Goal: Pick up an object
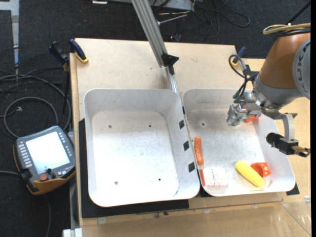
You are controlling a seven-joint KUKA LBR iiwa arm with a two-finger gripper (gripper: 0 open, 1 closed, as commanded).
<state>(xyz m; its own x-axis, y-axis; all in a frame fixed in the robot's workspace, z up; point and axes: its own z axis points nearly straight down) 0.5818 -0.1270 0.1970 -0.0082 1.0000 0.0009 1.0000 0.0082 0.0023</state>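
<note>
The right bin (217, 100) holds several small objects. An orange sausage-shaped piece (198, 150) lies against its left wall. A whitish block with pink specks (216, 177) sits at the front. To the right of it lies a yellow corn-like piece (249, 174), and a red piece (262, 169) touches that one's right side. My gripper (236, 116) hangs over the bin's back right part, pointing down. A small red-orange bit (252, 117) shows just to the right of it, partly hidden by the wrist.
The left bin (98, 102) lies beside the right one. A metal rail (153, 31) slants down from the top to the bins' shared wall. A teach pendant (44, 157) lies on the floor at the left. Black cables cross the floor.
</note>
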